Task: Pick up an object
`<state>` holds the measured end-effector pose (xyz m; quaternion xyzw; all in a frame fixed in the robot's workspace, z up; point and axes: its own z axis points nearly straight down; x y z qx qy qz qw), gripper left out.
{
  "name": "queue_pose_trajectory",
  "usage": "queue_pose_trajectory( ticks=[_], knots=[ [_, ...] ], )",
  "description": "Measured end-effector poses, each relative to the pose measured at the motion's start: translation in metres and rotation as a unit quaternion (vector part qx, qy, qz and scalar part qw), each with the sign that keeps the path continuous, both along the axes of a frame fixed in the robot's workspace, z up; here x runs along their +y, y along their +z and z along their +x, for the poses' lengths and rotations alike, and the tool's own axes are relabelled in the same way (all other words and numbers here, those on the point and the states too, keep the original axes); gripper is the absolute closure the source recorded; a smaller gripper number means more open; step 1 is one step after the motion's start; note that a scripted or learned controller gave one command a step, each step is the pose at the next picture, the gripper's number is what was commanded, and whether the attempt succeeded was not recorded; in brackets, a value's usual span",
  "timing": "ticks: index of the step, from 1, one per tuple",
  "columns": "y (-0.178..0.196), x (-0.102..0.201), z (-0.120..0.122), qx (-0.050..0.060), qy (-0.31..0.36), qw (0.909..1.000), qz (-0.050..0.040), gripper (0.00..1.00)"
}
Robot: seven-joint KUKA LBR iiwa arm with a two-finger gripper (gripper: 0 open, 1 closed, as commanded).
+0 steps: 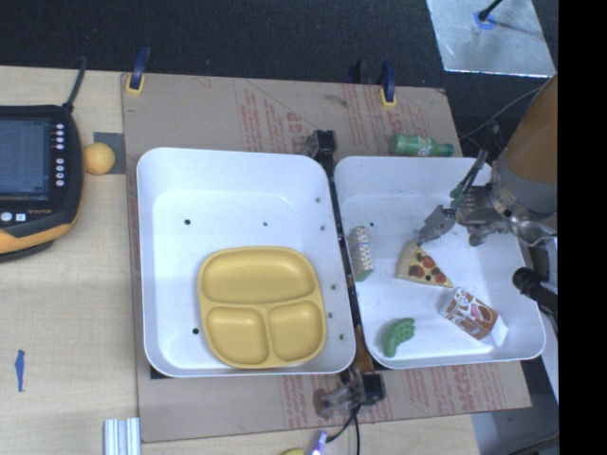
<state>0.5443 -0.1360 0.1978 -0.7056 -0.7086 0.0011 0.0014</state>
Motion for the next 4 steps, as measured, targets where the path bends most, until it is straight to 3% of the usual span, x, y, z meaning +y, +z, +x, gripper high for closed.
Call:
queue_pose_trajectory(
  ticks=[1, 2, 3, 4],
  knots=[
    [-0.107, -0.011, 0.005, 0.001, 0.0, 1.0, -0.0005, 0.0],
    [-0.096, -0.012, 0.005, 0.001, 0.002, 1.0, -0.0013, 1.0],
    [-0.027, -0.05, -0.008, -0.001, -0.001, 1.0, -0.0003, 1.0],
    [-0.025, -0.03, 0.067, -0.001, -0.001, 1.0, 0.0003, 1.0]
  ],
)
